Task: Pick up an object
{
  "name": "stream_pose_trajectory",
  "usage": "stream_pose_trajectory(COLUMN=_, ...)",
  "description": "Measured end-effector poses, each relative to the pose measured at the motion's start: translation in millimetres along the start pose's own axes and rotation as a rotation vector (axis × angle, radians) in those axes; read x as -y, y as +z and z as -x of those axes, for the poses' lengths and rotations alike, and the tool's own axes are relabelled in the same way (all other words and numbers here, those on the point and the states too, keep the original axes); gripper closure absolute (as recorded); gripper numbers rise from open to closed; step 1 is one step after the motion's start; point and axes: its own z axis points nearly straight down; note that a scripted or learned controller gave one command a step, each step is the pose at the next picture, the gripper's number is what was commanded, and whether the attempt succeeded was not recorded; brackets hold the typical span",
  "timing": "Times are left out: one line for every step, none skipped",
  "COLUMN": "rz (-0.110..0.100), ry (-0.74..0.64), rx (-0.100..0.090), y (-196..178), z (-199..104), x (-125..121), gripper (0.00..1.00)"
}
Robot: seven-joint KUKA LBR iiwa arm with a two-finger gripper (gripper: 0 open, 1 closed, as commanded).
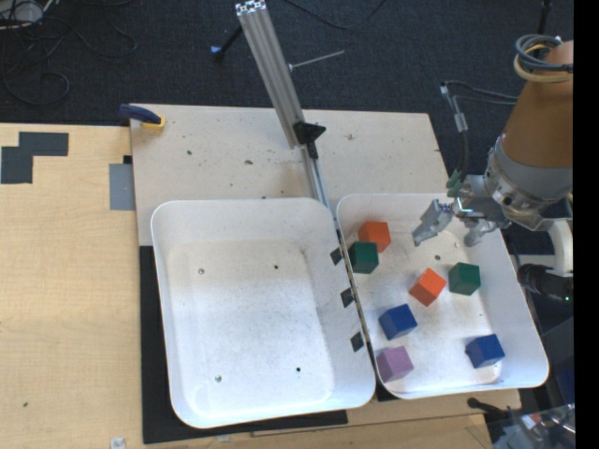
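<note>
Blocks lie scattered in the right shallow white plastic bin [524, 368]: 7 small cubes with plain matte faces, none bearing any label or writing. An orange cube [375, 233] sits near the bin's upper left with a dark green cube [363, 257] touching it just below. A second orange cube [428, 286] lies mid-bin, beside another dark green cube [464, 278]. 2 blue cubes [397, 321] [485, 350] and a pale purple cube [394, 363] lie nearer the front edge. The grey 2-finger tool [456, 223] hangs over the bin's upper part, fingers spread apart and holding nothing. The left white bin [187, 251] shares the table [225, 157].
</note>
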Motion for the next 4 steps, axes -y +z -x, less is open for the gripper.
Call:
stream_pose_trajectory(rz=0.005, ry=0.003, rx=0.001, y=-2, z=1, x=0, gripper=0.0)
stream_pose_trajectory(rz=0.0, ry=0.003, rx=0.0, y=45, z=4, x=-7, gripper=0.0)
stream_pose_trajectory(rz=0.0, ry=0.005, rx=0.0, y=89, z=0, x=-4, gripper=0.0)
stream_pose_trajectory(rz=0.006, ry=0.005, rx=0.002, y=151, z=-1, x=-6, gripper=0.0)
